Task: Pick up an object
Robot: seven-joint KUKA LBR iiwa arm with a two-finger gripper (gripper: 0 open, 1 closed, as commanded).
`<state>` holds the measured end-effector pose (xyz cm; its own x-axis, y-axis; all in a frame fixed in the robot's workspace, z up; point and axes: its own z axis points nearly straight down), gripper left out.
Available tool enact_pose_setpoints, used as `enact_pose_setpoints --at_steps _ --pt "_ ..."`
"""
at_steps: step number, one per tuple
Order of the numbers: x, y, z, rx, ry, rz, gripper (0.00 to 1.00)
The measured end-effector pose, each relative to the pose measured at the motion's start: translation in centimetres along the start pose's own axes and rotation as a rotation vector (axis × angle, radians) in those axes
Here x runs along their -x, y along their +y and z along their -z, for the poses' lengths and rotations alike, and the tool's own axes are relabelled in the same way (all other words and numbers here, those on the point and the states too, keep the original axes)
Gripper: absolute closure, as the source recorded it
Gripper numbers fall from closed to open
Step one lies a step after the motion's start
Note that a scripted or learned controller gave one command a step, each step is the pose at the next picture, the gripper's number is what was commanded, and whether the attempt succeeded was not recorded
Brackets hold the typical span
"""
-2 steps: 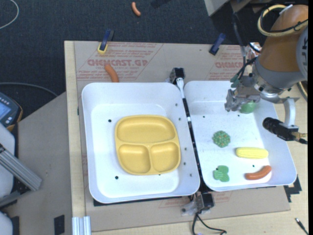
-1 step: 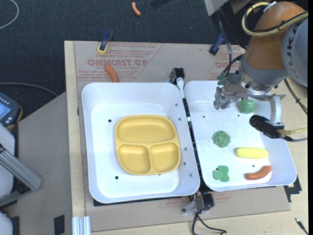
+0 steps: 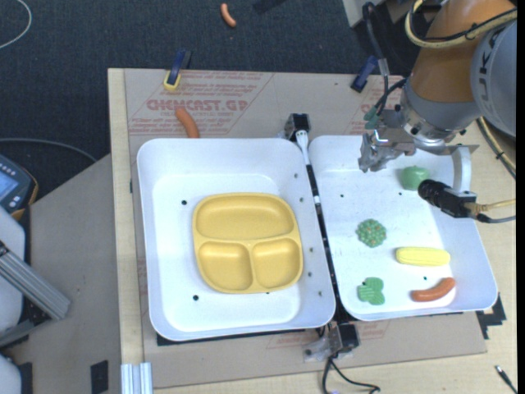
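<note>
The two-finger gripper point(image 3: 375, 161) hangs over the far part of the right-hand shallow white bin point(image 3: 472, 253), its short metal fingers point(image 3: 367, 162) pointing down at bare white floor; they stand close together with nothing visible between them, though whether they are fully pressed together cannot be told from this slant. At about three o'clock from the fingertips, near but apart, lies a pale green soft lump point(image 3: 413, 176), partly hidden by the black cable fitting point(image 3: 444, 197) that juts from the wrist. Toward six o'clock, with open floor between, sits a round knobbly green ball point(image 3: 372, 233); farther the same way, near the bin's near edge, is a small green broccoli-shaped toy point(image 3: 371, 290). At roughly five o'clock lie a yellow corn-like cylinder point(image 3: 422, 257) and, beyond it, an orange-red sausage-shaped toy point(image 3: 432, 290), just beside the near rim. The widest open floor is at seven to nine o'clock from the fingers, up to the rim shared with the left-hand white bin point(image 3: 160, 245). That bin holds a yellow three-compartment plastic plate point(image 3: 246, 241), with clear margin all round it. On the brown cardboard sheet point(image 3: 238, 97) behind the left bin lies an orange sausage-like piece point(image 3: 188, 122).
</note>
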<state>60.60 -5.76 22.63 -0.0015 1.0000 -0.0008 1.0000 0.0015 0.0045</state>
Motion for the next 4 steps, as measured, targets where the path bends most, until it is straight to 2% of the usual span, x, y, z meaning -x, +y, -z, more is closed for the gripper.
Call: enact_pose_setpoints --at_steps 1,2,3,4 --pt "0.4 0.0 -0.4 -0.005 0.0 -0.002 1.0" --pt "-0.3 -1.7 -0.1 -0.008 0.002 -0.002 1.0" --pt "0.6 -0.2 -0.9 -0.002 -0.001 -0.002 1.0" --pt "-0.5 -0.6 0.0 -0.001 0.0 0.0 1.0"
